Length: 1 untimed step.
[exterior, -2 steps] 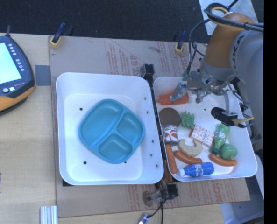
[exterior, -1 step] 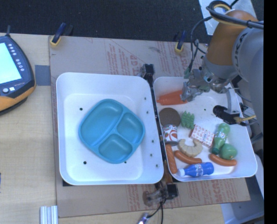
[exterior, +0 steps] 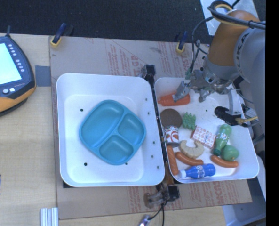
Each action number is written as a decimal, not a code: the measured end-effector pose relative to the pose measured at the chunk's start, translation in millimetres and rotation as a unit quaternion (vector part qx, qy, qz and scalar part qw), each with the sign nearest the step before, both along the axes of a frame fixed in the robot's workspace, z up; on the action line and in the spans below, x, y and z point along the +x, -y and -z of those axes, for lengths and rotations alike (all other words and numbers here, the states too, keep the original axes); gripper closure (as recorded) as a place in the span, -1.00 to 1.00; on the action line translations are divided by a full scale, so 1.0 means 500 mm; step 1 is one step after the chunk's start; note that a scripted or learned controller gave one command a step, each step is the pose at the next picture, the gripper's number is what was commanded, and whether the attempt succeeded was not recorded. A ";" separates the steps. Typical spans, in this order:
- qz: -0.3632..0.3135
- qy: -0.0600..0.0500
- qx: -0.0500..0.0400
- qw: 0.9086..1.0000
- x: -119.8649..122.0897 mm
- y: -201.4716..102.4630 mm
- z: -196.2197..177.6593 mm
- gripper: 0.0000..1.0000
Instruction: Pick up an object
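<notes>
The gripper point(exterior: 192, 92) hangs low at the back of the right bin point(exterior: 253, 160), its fingers point(exterior: 181, 92) apart, one tip just over the carrot point(exterior: 169, 99), seemingly poised to close on it.

Grey arm point(exterior: 245, 46) enters from the right, orange band above the wrist, wrist bent down. Gripper point(exterior: 192, 92) points down and left, its two fingers point(exterior: 181, 93) spread apart, nothing visible between them.
</notes>
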<state>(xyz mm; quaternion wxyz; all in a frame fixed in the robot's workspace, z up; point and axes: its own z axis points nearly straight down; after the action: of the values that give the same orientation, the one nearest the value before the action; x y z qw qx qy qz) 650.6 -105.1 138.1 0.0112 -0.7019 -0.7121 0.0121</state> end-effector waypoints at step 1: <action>0.006 0.010 -0.001 1.000 0.008 -0.012 0.092 -1.00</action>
<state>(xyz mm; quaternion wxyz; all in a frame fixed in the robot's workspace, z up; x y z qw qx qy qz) 654.5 -99.2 92.4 0.0033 -0.7059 -0.7082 0.0057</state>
